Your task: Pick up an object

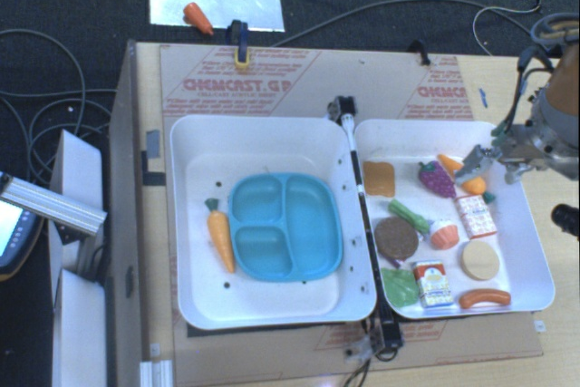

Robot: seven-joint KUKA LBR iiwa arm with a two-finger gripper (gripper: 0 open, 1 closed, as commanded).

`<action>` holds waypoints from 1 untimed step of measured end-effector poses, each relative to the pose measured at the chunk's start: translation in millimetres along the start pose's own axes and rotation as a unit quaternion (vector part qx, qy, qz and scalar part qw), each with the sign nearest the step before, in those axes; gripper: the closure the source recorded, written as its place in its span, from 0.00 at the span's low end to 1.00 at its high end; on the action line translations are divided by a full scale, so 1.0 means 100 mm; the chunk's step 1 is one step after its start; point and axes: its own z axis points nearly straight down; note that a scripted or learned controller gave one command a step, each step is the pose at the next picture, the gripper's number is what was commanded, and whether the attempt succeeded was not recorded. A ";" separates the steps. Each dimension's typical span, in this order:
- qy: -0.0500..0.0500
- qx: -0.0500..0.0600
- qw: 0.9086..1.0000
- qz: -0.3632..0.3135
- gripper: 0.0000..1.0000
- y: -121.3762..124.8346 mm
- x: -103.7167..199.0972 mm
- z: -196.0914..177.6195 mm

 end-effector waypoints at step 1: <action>-0.001 -0.005 1.000 0.001 0.00 0.10 -0.28 1.59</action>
